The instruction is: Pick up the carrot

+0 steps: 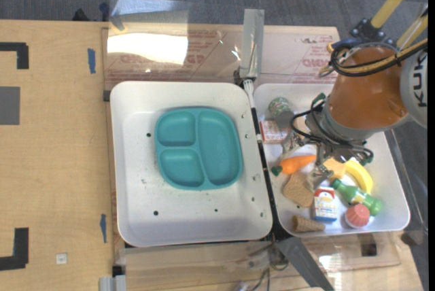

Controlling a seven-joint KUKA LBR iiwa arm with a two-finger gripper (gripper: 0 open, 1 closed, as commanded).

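The carrot (296, 164) is orange with a green tip and lies across the left-middle of the right bin (399, 204), its tip pointing left. My gripper (319, 160) hangs from the orange-banded wrist (366, 94), low over the carrot's right end. It is touching the carrot or nearly so. The wrist and cables hide that end of the carrot.
Around the carrot lie a bread slice (297, 190), a banana (361, 174), a green bottle (358, 195), a small carton (326, 205), a pink ball (358, 215) and a cone (308, 223). The left bin (129, 167) holds a teal divided plate (199, 147).
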